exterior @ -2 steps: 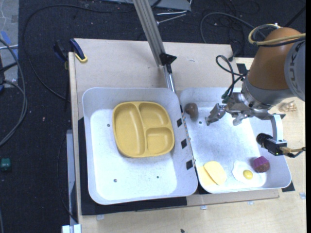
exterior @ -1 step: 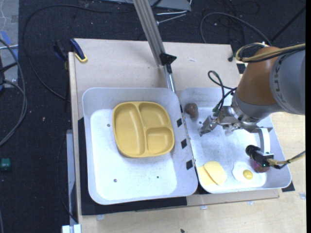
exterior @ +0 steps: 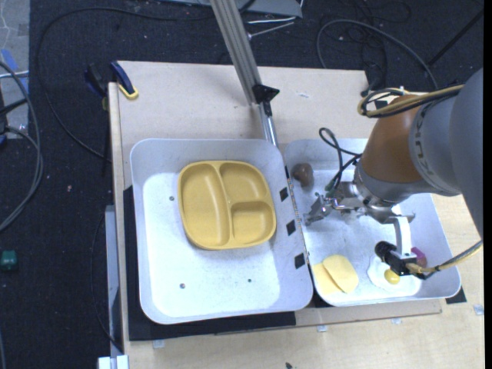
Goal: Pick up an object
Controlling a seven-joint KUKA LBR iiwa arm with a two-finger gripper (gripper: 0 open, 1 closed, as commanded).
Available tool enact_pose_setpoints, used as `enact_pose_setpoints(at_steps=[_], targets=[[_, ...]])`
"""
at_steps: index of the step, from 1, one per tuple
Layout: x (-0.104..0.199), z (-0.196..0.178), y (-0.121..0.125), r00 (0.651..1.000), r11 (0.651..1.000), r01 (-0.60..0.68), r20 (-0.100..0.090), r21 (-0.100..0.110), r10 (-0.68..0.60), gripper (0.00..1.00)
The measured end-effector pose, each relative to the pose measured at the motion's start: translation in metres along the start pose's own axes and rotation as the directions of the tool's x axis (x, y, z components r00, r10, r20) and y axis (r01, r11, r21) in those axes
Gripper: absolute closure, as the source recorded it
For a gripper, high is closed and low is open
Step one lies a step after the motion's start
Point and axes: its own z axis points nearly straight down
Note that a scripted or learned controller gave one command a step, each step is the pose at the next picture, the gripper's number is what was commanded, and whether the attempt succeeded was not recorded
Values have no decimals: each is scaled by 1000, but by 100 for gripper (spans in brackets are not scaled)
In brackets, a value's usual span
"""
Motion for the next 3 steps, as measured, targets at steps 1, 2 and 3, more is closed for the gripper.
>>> enact_pose_setpoints(at_steps=[1, 2, 3], targets=[[-1, -14, 2, 1000, 1000, -1, 1, -5, 1, 100], [5, -67, -7, 1000, 1000, 3, -1, -2, -3, 100], [13, -118, -12, 1000, 1000, 4, 0, -4, -4, 100]])
